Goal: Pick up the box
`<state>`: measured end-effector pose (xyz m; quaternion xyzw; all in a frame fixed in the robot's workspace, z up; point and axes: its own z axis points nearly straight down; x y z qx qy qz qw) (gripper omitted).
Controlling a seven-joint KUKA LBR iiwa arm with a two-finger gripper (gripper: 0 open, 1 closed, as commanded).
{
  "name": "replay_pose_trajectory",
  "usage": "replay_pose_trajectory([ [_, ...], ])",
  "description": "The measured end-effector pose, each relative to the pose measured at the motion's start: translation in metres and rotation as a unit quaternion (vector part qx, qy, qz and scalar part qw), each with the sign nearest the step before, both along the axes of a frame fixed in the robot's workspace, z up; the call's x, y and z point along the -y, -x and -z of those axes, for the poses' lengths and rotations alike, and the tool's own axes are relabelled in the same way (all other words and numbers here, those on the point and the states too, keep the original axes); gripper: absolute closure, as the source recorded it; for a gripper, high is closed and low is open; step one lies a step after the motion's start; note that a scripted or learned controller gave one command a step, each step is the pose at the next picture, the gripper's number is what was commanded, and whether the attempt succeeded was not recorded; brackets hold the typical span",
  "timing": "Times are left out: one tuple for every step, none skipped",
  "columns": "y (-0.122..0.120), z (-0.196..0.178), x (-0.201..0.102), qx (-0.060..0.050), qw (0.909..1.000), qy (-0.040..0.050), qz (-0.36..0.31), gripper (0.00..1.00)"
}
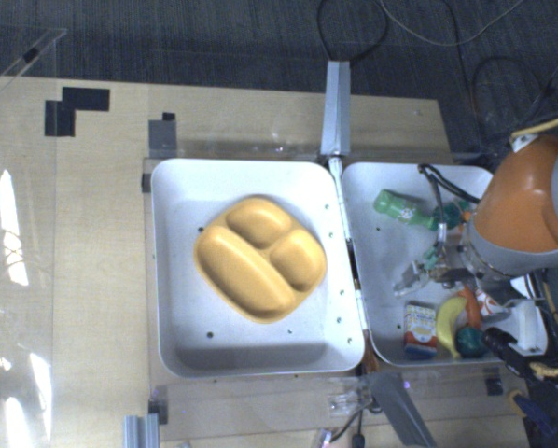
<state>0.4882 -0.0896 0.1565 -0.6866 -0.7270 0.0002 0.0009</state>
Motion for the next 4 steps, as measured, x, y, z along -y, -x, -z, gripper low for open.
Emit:
replay_pose_trajectory([
  [-0.003,0.069,0.01,0.005,0.9991,-0.0001,-0.042,0.0],
  [-0.007,0.06,0.009,0.008,0.999,0.0001,-0.043,1.0],
  [-0.006,0.06,0.009,0.008,0.999,0.0,-0.043,0.0],
  [-0.005,0.068,0.029,0.008,0.9873,-0.0001,-0.158,0.0],
])
